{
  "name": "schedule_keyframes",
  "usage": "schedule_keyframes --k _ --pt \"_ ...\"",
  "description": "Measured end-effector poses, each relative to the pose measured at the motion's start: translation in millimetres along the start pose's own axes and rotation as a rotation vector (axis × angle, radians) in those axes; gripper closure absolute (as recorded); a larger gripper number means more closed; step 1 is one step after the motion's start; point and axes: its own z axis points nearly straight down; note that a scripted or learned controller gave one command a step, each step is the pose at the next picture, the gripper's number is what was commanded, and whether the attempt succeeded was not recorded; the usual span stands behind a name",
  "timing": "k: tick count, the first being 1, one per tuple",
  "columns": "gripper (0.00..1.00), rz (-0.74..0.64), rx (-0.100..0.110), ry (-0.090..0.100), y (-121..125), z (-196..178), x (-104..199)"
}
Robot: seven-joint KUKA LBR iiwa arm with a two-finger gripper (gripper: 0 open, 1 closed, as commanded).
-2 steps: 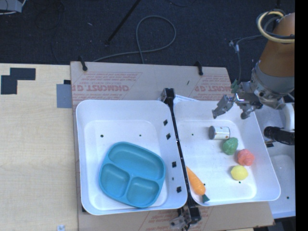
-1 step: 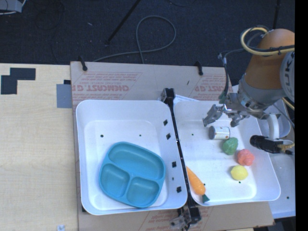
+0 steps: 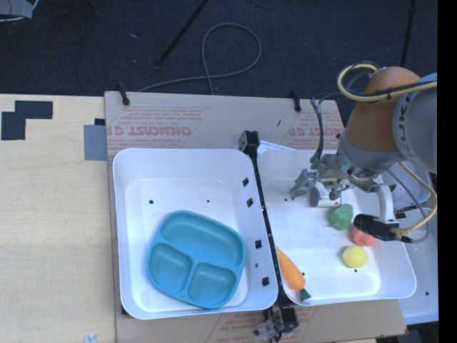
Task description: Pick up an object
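While dark carpet (image 3: 107, 41) lies behind, bins (image 3: 128, 191) rest on cardboard (image 3: 178, 123).

A single fixed camera looks down at a slant from above the worktop (image 3: 50, 213), far enough back to take in both white bins (image 3: 132, 166) and dark floor (image 3: 214, 27) beyond; the arm (image 3: 400, 120) enters from the right.

arm (image 3: 421, 120) – grey w/ orange band | yellow cable loop – metal wrist

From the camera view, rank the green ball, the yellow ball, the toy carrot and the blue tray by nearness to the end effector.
From the end effector:
1. green ball, just below-right.
2. yellow ball, lower right.
3. toy carrot, by the divider.
4. blue tray, left bin.
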Motion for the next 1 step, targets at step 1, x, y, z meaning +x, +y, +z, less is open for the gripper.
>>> schedule_keyframes --k 1 --pt "0.00 0.000 -0.002 0.000 -9.9 54.3 -2.7"
